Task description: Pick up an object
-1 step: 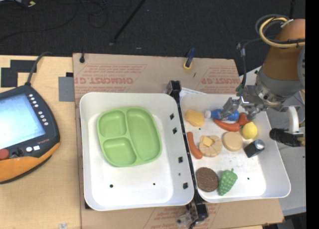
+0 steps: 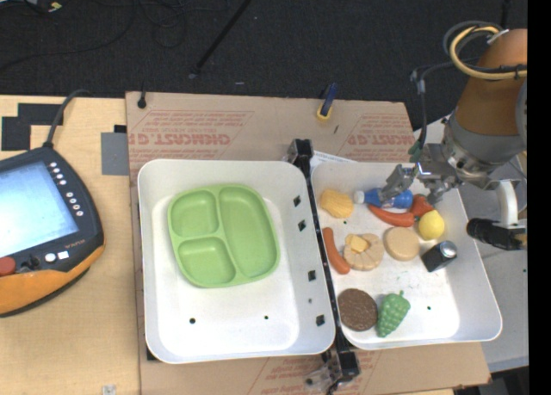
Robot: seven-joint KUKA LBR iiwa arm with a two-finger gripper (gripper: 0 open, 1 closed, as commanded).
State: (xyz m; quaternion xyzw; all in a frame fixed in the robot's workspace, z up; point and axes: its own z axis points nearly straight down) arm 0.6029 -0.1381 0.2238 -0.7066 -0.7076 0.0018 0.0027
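Nearest, at the front of the right bin (image 2: 484, 320): green knobbly toy (image 2: 392, 314) touching brown disc (image 2: 356, 308). Well apart from the arm, not the candidates here.

Mid bin: orange sausage (image 2: 335, 250) by the divider, round cracker piece (image 2: 364, 251) just beside it, then tan disc (image 2: 401, 243), yellow lemon (image 2: 430, 226), small black block (image 2: 441, 256). Packed close, some touching.

Further back: red pepper (image 2: 392, 215) lying flat, blue toy (image 2: 377, 198) touching its far-left end, yellow-orange lump (image 2: 337, 204) to the left, apart from both.

Gripper (image 2: 401, 187) low over the blue toy / red pepper junction. Open or closed: cannot tell from this angle. Nothing visibly held.

Likely target: blue toy, at the far middle of the right bin. Likely step: final descent and close.

To do it well:
- Centre on one item, not the seam between blue and red; otherwise likely to pinch both or squirt one out.
- Come straight down, no sideways drag into the lemon.
- Close across the narrow axis of the toy.
- Lift slowly, check that something comes up before clearing the bin wall.

Left bin (image 2: 164, 316): green divided tray (image 2: 222, 236) only, not relevant.

Farthest: blue-and-yellow clamp (image 2: 327, 102) on the cardboard edge.
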